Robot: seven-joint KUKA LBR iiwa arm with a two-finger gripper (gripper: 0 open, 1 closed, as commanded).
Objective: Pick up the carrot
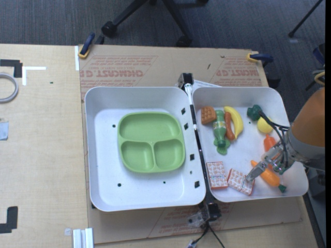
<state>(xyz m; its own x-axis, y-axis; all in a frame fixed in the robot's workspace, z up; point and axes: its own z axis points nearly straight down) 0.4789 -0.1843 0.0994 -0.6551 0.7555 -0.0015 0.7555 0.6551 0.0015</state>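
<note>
Right-hand bin (289, 187), near corner: one carrot (269, 175), orange with a green tip, lying flat on the white floor directly under the gripper (257, 173); whether the gripper is released or clenched cannot be told, and the carrot is not visibly held. Beside it, toward the divider: two small red-and-white cartons (227, 177), touching. Far half of same bin: waffle (208, 115), green bottle (221, 133), banana (235, 120), dark green vegetable (254, 112), lemon (265, 126), grouped close together. Left-hand bin (98, 154): one green three-compartment tray (151, 141), centred. Both bins sit on cardboard (129, 68) laid over the wooden counter (41, 154).
</note>
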